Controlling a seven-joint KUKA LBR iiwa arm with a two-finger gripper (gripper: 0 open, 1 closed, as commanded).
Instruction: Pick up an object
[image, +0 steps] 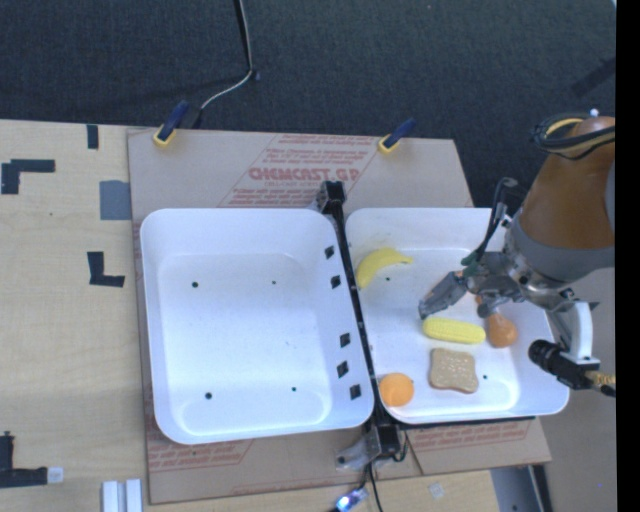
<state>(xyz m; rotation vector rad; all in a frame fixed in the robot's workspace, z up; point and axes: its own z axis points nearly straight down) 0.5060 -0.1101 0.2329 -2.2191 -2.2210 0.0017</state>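
Observation:
The right bin (400, 225) holds a yellow banana (381, 265) near its left wall, a yellow corn cob (453, 330) in the middle, a slice of bread (453, 370) and an orange ball-shaped fruit (397, 389) along the front. A small orange-brown piece (502, 331) lies at the right. My gripper (468, 304) hangs over the bin's right half, just above the corn cob, open. One grey finger (440, 297) slants out to the left; the other points down by the orange-brown piece. Nothing sits between them.
The left bin (240, 320) stands beside the right one, with a black divider strip (343, 300) between them. Both rest on a cardboard sheet (290, 170) fixed with blue-yellow clamps. The arm's grey-orange body (570, 210) looms over the right bin's far right edge.

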